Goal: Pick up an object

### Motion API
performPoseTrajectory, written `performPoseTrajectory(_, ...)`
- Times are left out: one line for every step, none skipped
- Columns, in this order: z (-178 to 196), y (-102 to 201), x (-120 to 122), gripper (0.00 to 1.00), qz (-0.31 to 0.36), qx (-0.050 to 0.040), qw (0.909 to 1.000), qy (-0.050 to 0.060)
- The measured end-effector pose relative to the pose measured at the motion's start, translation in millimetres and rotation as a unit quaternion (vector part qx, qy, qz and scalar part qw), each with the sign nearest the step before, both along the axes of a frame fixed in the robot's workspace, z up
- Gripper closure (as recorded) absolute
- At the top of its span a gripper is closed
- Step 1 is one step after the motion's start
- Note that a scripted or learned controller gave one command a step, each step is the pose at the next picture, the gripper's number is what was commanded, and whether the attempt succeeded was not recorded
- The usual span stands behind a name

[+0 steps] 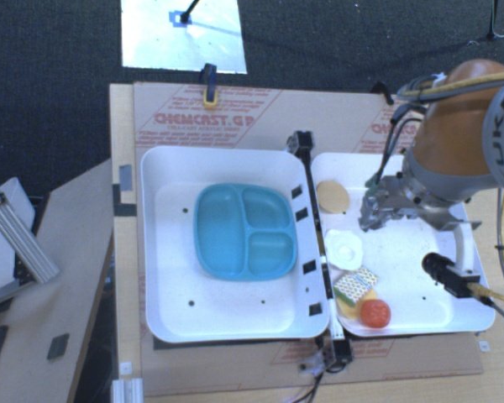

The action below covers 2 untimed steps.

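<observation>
Camera view: the gripper (371, 211) hangs over the right bin (420, 309), just right of the tan disc (333, 196); whether it is clenched or released cannot be told, and nothing shows in its grasp. Below the disc lie a white piece (345, 249), a checkered piece (355, 283) and a tomato (375, 313). A blue tray (244, 230) sits in the left bin (164, 250).

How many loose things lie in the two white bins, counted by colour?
Blue: 1, the blue plastic divided plate in the left bin.
Tan: 1, the round tan disc.
White: 1, the flat white fried-egg piece.
Yellow: 1, the yellow checkered piece.
Red: 1, the red tomato.
Total: 5.
</observation>
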State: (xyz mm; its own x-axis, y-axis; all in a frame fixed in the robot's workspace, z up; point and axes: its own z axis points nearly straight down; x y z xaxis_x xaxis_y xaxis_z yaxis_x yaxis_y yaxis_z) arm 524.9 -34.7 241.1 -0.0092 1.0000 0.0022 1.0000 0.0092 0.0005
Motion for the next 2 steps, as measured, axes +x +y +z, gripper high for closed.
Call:
performPoseTrajectory(5, 59, 2, 1.00, 0.001, -0.0001, 1.0000, 0.000)
performPoseTrajectory(-5, 105, -2, 1.00, 0.000, -0.0003, 1.0000, 0.000)
